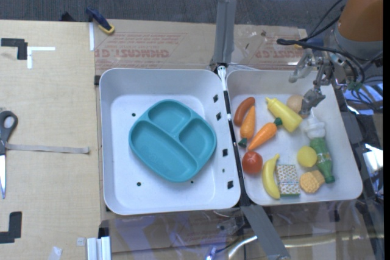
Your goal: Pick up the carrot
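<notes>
We note the orange carrot [263,135], green-stemmed, lying diagonally in the right bin [348,190]. Gripper [312,100] hangs above the bin; finger spread unclear, nothing visibly held.

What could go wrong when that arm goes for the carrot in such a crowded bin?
The carrot lies packed between an orange sausage-like piece, the tomato and the yellow bottle, so the fingers might bump or take a neighbour. The gripper hangs over the bottle's far side, so a straight drop would probably miss the carrot.
</notes>
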Controlling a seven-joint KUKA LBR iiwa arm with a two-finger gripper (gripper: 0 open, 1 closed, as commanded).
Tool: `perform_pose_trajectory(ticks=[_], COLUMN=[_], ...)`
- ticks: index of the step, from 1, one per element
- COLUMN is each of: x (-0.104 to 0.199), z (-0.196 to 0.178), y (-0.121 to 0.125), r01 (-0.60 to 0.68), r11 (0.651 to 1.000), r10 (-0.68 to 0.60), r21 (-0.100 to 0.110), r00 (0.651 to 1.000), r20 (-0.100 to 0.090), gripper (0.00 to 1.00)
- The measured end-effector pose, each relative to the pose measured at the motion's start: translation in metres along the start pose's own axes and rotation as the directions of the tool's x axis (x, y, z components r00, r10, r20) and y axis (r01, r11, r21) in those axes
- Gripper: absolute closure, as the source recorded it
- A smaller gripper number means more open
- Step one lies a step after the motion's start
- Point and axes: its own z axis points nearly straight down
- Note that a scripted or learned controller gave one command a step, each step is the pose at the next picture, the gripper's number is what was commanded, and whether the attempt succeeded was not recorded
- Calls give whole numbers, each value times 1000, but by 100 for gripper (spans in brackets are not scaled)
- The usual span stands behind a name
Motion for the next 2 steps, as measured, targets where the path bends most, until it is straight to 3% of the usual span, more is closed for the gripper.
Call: perform_pose_trajectory(ticks=[1, 2], x=[0, 35], z=[99, 108], y=[62, 62], r01=[57, -257], r11=[998, 966], r10=[-57, 257], r21=[-1, 0], r00=[998, 966], r20=[2, 0], gripper=[0, 0])
